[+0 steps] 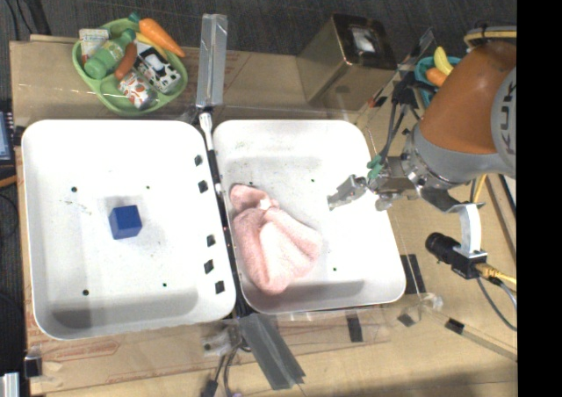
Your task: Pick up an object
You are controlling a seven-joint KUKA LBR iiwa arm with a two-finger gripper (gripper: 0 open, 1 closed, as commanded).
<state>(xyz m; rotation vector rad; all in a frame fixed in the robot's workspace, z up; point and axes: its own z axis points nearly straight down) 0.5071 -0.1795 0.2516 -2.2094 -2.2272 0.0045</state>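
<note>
Two white bins (pixel 53 299) sit on a tan bench (pixel 263 79); the right bin (pixel 351 136) is dusted with dark specks. A blue cube (pixel 126 220) stands out against the left bin's white floor, which bears a few small black dots. A pale pink cloth (pixel 272 241) lies in the right bin. The arm (pixel 465 105) is orange above and grey lower down, ending in a grey metal gripper (pixel 344 195). Behind the bins, a light green bowl (pixel 98 92) holds an orange carrot (pixel 158 35), a green bottle (pixel 105 59) and a black-and-white cow-patterned toy (pixel 162 72). A brown box (pixel 338 57) stands nearby.
</note>
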